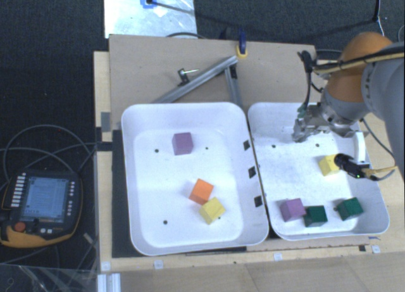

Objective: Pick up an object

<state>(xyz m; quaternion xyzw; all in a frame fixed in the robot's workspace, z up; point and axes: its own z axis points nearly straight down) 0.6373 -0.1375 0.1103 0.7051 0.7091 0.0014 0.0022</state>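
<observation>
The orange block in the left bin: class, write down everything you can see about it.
The orange block is a small cube of plain, even colour with a matte look, possibly wood or foam. It sits flat on the floor of the left bin, turned at an angle to the bin's walls, in the lower middle part. Its lower right corner meets the yellow block beside it; whether they truly touch is hard to tell. The purple block lies apart, farther up. Nothing grips it.

2 white bins: left bin, right bin. 7 blocks: 2 purple, 2 yellow, 2 green, 1 orange.
</observation>
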